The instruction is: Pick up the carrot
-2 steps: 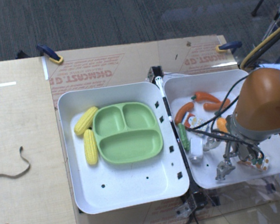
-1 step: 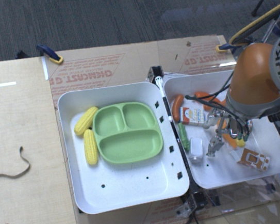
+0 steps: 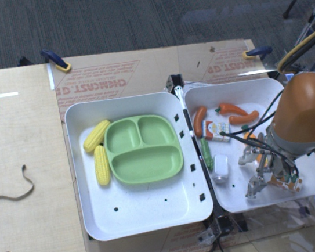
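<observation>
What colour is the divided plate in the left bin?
Light green plate, seen in the camera view.

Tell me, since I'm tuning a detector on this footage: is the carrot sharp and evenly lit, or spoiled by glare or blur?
In the camera view, lighting is soft and even, with no hard glare on the right bin; the carrot reads fairly sharp, while the gripper looks smeared and cluttered by cables; the arm throws only faint shadow.

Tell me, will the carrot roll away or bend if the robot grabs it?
The carrot looks like a smooth, stiff toy, so it probably won't bend. Its rounded, tapered shape suggests it could roll or slip sideways if pinched off-centre. It looks small and likely light, lying close to another orange piece, which may get nudged. The gripper is nearer the front of the right bin.
</observation>
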